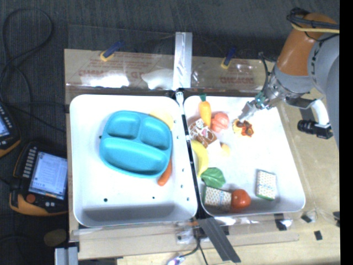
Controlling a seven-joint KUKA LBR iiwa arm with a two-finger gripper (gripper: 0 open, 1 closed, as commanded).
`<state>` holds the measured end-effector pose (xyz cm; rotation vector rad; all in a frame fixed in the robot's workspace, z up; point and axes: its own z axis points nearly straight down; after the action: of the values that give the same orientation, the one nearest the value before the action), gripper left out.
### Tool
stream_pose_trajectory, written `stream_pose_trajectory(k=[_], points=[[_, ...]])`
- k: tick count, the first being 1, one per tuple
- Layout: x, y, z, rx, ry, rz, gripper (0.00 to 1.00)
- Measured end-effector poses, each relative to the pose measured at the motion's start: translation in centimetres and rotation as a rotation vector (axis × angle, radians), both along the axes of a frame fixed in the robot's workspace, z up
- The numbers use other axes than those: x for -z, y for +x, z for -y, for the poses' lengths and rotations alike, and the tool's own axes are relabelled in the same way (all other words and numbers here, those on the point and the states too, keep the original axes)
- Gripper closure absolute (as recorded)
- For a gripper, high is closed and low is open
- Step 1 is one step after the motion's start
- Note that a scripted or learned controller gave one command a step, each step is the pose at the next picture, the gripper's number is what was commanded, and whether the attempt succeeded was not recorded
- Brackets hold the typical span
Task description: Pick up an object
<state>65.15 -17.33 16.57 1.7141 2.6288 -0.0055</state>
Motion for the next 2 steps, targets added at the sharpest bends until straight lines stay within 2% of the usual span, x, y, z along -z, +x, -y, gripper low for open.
stream_pose_trajectory(k=[1,2], points=[[-2.5,-2.3,-1.6,0.424,0.000,-0.001,1.00],[-12.2,-3.6,-7.3,0.482,0.000,0.000,1.00]])
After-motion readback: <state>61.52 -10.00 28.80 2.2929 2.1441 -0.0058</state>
